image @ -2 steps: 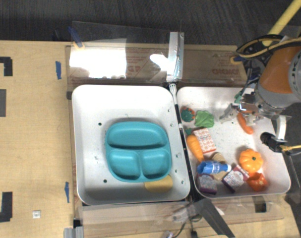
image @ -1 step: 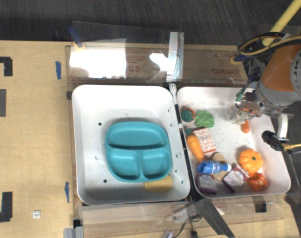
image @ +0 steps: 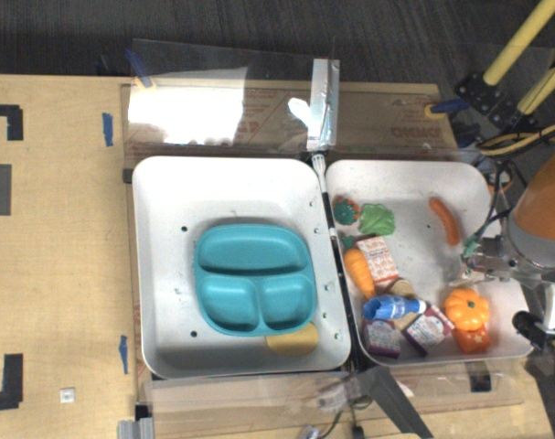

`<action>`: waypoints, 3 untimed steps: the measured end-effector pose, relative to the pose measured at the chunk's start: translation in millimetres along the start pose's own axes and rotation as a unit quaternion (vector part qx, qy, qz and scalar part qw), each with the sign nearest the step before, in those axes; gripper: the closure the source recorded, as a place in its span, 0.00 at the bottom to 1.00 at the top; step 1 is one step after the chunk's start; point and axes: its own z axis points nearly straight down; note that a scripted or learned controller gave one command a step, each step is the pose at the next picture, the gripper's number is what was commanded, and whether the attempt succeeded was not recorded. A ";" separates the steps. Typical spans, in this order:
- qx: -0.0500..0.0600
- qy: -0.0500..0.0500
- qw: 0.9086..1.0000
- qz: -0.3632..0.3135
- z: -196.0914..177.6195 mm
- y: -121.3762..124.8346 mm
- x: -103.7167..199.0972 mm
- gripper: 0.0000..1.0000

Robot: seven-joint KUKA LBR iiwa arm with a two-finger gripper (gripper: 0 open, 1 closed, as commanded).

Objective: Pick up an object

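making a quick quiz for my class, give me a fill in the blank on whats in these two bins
1. The teal divided tray lies in the ____ bin.
2. The toy pumpkin in the right bin is coloured ____.
3. The tray has ____ compartments.
4. The tan block lies against the tray's ____ edge.

Missing words: left; orange; three; near

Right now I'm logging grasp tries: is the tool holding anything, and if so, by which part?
It cannot be told. The tool is at the right bin's right side, above the pumpkin; its tips are too blurred to show a hold.
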 end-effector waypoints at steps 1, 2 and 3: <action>-0.003 0.002 1.000 -0.003 -0.6 40.1 69.3 1.00; -0.002 0.001 1.000 -0.002 0.2 39.0 66.9 0.00; -0.001 0.002 0.999 -0.039 -0.7 -42.5 70.9 0.00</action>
